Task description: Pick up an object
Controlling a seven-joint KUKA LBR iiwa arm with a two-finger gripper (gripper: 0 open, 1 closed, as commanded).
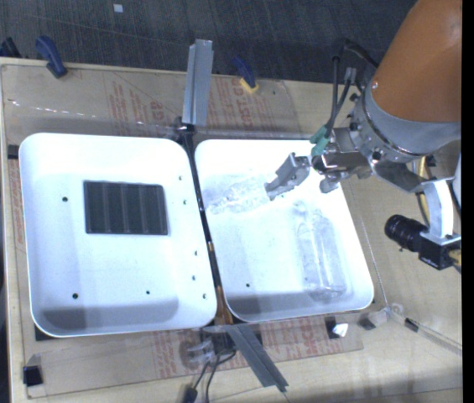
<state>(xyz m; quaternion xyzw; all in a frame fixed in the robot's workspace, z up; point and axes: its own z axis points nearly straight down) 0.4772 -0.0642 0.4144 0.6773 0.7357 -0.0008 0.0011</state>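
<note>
My gripper (285,176) hangs over the upper middle of the right bin (245,305), reaching in from the right. A crumpled clear plastic piece (235,195) lies just left of its fingertips, close to or touching them. A clear plastic bottle (320,254) lies lengthwise near the right bin's right wall. In the left bin (52,309), a dark ribbed rectangular block (126,207) lies flat near the middle. I cannot see whether anything sits between the fingers.
A grey metal bar (197,82) stands at the back between the two bins. Blue clamps (50,55) grip the bench's back edge. Another metal bracket (249,358) sits at the front between the bins.
</note>
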